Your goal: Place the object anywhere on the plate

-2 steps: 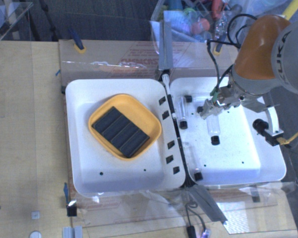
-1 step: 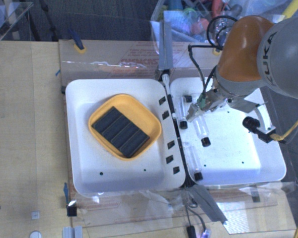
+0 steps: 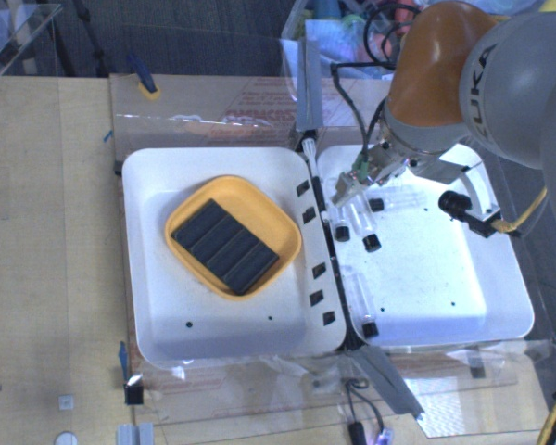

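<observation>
The gripper (image 3: pixel 347 188) hung low over the right bin (image 3: pixel 463 295), its fingers too blurred to tell if spread or closed, presumably hunting the object, which I couldn't pick out, while the yellow plate (image 3: pixel 283 230) waited in the left bin (image 3: pixel 157 323).

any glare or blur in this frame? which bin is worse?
Camera view: right bin floor washed out by bright glare, detail lost near the gripper; left bin evenly lit, yellow plate and its dark object sharp; close arm slightly soft.
</observation>
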`<state>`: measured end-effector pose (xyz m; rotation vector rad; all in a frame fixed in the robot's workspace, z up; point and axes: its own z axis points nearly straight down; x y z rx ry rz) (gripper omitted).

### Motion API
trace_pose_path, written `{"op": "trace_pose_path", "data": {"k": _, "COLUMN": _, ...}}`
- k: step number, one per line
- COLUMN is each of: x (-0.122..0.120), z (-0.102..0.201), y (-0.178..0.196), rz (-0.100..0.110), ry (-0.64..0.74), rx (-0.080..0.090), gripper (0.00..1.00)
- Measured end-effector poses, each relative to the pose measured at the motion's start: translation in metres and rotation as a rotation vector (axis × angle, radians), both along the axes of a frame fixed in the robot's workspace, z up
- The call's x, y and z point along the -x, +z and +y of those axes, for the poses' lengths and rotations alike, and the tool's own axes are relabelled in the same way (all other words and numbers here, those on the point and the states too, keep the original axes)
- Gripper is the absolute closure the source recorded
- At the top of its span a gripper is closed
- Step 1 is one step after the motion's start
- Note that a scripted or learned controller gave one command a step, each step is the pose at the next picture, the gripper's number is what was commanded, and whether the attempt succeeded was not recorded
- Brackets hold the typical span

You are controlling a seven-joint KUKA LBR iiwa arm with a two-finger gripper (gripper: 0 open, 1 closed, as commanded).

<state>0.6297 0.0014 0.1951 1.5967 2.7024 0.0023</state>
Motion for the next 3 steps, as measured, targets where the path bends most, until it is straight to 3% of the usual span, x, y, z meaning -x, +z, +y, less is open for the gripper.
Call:
{"op": "trace_pose_path", "data": {"k": 1, "x": -0.004, "z": 0.020, "y": -0.010, "rz": 0.003, "ry": 0.186, "rx": 0.000, "gripper": 1.00}}
{"op": "trace_pose_path", "data": {"k": 2, "x": 0.017, "z": 0.055, "y": -0.010, "rz": 0.003, "ry": 0.371, "rx": -0.001, "gripper": 1.00}}
{"op": "trace_pose_path", "data": {"k": 3, "x": 0.017, "z": 0.055, "y": -0.010, "rz": 0.003, "ry": 0.371, "rx": -0.001, "gripper": 0.00}}
